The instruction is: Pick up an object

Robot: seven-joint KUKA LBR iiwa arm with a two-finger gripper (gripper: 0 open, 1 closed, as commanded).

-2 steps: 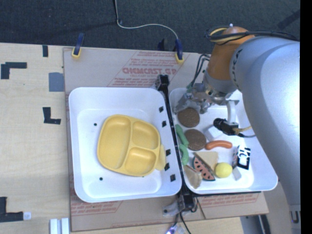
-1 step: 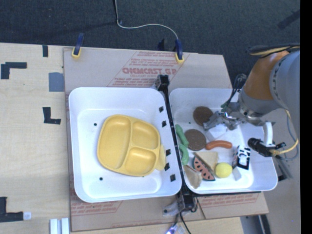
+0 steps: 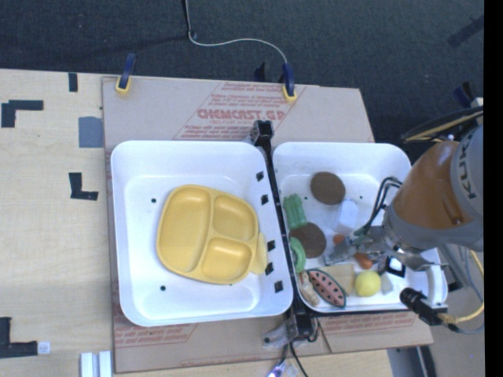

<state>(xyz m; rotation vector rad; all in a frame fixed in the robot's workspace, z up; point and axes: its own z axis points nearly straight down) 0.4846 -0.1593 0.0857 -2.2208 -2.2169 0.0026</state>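
Arm low over the right bin, among small objects, nothing visibly grasped.

The gripper [image 3: 363, 246] sits at the lower right of the frame, down among the clutter in the right bin [image 3: 393, 157], likely lowered there to reach one of the pieces; whether its jaws are open or closed cannot be told, and nothing is seen between them. Just below it lies a yellow ball [image 3: 367, 283], round and smooth, the nearest candidate. A small red piece [image 3: 361, 259] lies beside the gripper. Two brown discs [image 3: 327, 187] lie further up, a green piece [image 3: 295, 210] runs along the bin's left wall, and a striped oval [image 3: 328, 287] rests at the bottom. The left bin [image 3: 126, 210] holds a yellow tray [image 3: 208, 232], out of the way.
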